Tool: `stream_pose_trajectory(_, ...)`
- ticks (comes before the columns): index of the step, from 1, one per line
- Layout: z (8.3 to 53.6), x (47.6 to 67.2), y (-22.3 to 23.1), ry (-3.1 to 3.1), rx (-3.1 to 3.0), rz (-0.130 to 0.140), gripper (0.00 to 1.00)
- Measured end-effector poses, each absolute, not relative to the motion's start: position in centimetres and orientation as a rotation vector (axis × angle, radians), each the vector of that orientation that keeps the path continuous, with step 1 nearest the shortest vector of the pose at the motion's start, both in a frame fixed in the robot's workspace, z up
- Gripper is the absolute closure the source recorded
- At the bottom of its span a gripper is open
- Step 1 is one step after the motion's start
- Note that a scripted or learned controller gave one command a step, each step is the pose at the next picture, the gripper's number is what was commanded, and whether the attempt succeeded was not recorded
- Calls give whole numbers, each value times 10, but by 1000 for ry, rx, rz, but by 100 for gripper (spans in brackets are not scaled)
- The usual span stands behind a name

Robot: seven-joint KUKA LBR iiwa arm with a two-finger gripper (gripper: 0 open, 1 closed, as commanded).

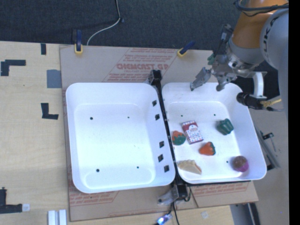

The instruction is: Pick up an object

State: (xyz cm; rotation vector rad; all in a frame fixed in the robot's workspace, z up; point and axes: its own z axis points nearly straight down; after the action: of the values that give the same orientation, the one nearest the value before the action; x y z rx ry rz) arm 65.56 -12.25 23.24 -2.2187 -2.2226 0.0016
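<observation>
Grey metal fingers of the gripper [206, 84] are standing spread wide apart with nothing between them, hanging over the far rim of the right bin [247, 125], just past its back wall. One fingertip is pointing toward the bin divider and the other toward the arm's side. Behind them, the grey arm [276, 27] with its orange band [255, 22] is reaching in from the right.

Six objects are lying in the right bin, all well apart from the gripper and toward the near half. One small red-and-white box [192, 131] is lying flat near the middle, its long axis running from far to near, tilted slightly. One round orange-and-green toy [177, 138] is sitting just beside it, next to the divider. One orange-red toy [207, 148] is resting just on the other side of the box, nearer the front. One dark green toy [225, 126] is lying toward the right wall. One tan wedge [189, 166] is lying at the front, its long axis running across the bin. One purplish ball [240, 163] is sitting in the front right corner.

One left bin [79, 125] is touching the right one along the divider, and both are resting on a brown cardboard sheet [136, 64].
</observation>
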Motion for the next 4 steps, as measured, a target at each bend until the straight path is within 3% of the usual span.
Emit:
stream_pose_trajectory(1,270,584,-154,-2218,-2225,2,0)
stream_pose_trajectory(2,479,671,-164,-2240,-2230,-14,0)
stream_pose_trajectory(3,479,669,-163,-2227,-2220,3,100)
stream_pose_trajectory(4,540,644,-81,-2234,-2214,-8,100)
